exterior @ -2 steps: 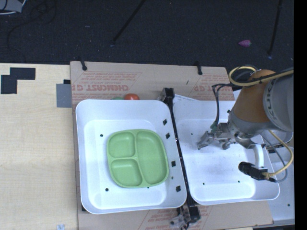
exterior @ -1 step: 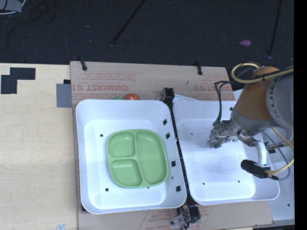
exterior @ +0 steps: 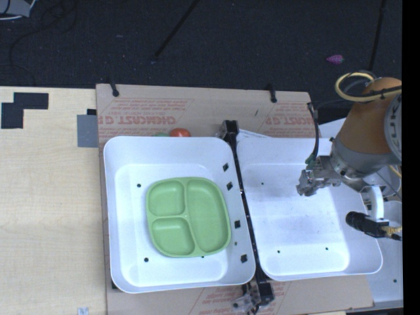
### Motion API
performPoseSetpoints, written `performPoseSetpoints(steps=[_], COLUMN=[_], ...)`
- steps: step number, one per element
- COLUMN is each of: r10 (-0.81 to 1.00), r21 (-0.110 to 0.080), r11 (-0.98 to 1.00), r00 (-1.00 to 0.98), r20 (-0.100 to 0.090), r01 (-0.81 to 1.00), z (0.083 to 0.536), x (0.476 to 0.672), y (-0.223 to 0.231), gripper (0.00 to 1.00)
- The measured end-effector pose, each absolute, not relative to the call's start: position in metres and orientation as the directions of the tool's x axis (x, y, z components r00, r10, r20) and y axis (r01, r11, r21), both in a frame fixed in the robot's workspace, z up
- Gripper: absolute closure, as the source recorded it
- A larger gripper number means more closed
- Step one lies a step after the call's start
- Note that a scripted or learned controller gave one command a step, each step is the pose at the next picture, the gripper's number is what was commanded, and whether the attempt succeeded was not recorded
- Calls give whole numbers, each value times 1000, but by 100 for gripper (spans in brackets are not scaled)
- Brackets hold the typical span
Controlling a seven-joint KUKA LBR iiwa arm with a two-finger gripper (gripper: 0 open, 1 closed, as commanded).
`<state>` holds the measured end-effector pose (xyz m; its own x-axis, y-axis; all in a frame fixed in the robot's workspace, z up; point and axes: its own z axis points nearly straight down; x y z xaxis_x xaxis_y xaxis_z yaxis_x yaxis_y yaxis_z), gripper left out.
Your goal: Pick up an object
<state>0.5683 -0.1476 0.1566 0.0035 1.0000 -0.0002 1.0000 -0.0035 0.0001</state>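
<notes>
A light green divided plate [exterior: 188,216] with three compartments is lying flat, right side up, in the middle of the left bin [exterior: 125,176].

Robotics lab: white bins [exterior: 125,176] on cardboard-lined bench [exterior: 46,209], cables on dark floor.

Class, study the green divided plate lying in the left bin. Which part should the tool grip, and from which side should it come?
Probably the raised outer rim of the green divided plate, approached from above. The plate lies flat on the left bin floor, so only its rim and the ridges between its three compartments offer edges thin enough to pinch. The right-hand rim is nearest the tool, which hangs over the right bin.
</notes>
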Motion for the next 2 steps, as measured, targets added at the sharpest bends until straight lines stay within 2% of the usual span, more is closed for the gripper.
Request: performPoseSetpoints(steps=[1,2], r10=[1000,1000], r21=[4,-1], r11=[-1,0], r00=[1,0], r20=[-1,0], r01=[1000,1000], z=[219,228], x=[566,566], y=[-153,-154], gripper=[100,100])
